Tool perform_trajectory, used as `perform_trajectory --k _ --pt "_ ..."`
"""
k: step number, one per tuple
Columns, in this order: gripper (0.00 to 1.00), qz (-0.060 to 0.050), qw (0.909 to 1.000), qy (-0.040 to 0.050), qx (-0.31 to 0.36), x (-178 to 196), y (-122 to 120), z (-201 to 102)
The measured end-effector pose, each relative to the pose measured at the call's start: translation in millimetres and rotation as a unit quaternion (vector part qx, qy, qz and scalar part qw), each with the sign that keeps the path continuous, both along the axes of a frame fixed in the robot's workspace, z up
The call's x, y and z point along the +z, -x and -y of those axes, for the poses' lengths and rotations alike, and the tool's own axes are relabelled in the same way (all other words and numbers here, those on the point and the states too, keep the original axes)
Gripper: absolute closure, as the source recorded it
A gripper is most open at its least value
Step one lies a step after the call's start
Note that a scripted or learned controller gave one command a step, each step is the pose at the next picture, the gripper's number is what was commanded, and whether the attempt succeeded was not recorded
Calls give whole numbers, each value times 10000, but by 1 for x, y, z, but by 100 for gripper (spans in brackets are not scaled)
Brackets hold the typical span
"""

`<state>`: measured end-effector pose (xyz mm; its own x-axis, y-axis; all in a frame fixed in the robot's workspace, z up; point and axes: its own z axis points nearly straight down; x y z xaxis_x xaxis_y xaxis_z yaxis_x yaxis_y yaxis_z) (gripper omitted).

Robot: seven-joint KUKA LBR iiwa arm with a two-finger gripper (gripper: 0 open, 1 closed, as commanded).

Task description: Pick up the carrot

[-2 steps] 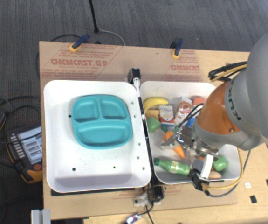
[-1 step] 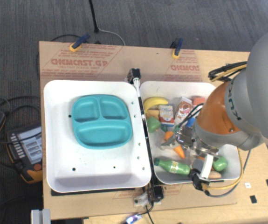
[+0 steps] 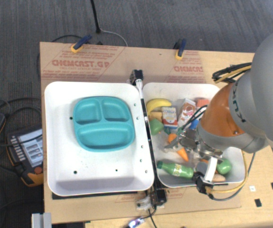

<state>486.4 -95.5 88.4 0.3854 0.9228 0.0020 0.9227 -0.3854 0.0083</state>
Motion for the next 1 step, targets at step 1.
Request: perform_trajectory --k 1 --pt "0 0 10000 0 0 0 0 0"
